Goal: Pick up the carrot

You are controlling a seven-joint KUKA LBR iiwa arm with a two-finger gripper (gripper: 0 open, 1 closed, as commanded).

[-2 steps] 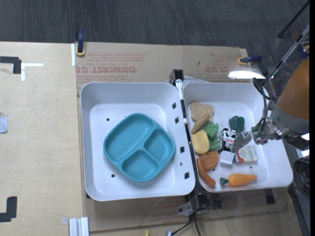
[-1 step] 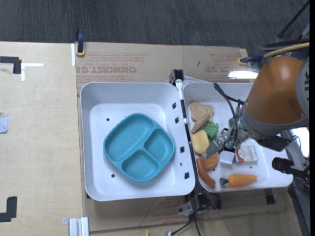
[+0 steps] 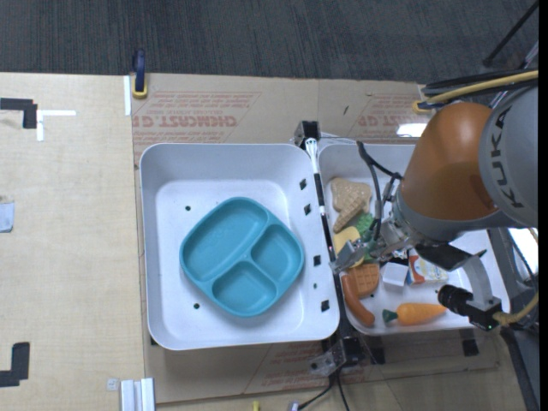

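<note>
The right-hand shallow white bin (image 3: 445,328) is crowded. A tan triangular piece of toy bread (image 3: 350,197) lies toward its far end, with a small green item (image 3: 366,225) and a yellow piece (image 3: 344,241) just below it. Nearer the front sit a waffle-patterned orange square (image 3: 364,279), a reddish-brown toy sausage (image 3: 356,303) along the left wall, and a small white carton with red print (image 3: 425,270). The orange plastic carrot with its green stub (image 3: 417,313) lies on its side at the front of this bin, stub pointing left, just beside the sausage and apart from the gripper. The left-hand white bin (image 3: 163,255) holds a blue three-section plate (image 3: 242,256). The grey arm with its orange band reaches in from the right, wrist bent down over the clutter, and the gripper (image 3: 370,251) hangs low above the yellow piece and waffle. Whether it is spread or closed, I cannot tell.
</note>
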